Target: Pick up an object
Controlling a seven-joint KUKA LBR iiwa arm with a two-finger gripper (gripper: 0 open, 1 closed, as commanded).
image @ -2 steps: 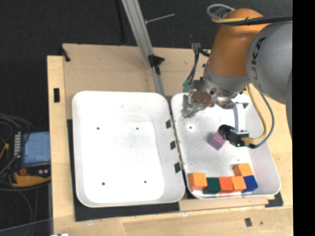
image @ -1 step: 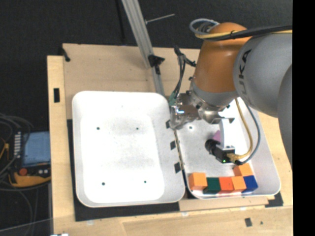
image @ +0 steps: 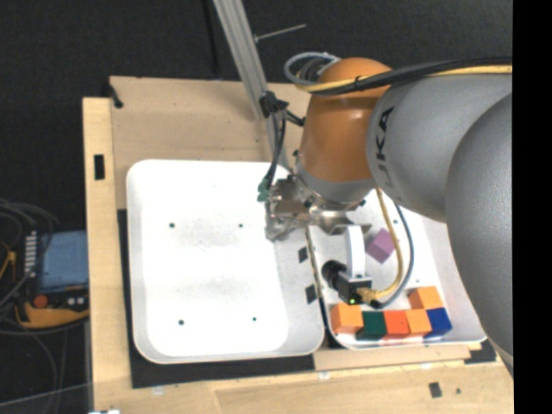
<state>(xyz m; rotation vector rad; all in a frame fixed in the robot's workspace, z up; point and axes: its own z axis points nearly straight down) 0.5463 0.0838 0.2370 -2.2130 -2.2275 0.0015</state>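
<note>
One fixed camera looks down at a slant from above the counter (image: 190,123), fairly near. Both white bins (image: 155,231) fill the frame's middle; the arm (image: 448,145) enters from the right.

The grey arm (image: 448,136) with its orange band (image: 343,123) reaches in over the right bin (image: 448,339), and the jaws hang low above that bin (whether they are parted or closed cannot be told). Just beside the jaws lies a purple block (image: 379,246). Nearer the camera than the jaws, a row of orange blocks (image: 386,320), a green block (image: 373,324) and a blue block (image: 438,319) lines the bin's front wall. The left bin (image: 207,261) lies well apart on the wooden surface (image: 181,115).
</note>
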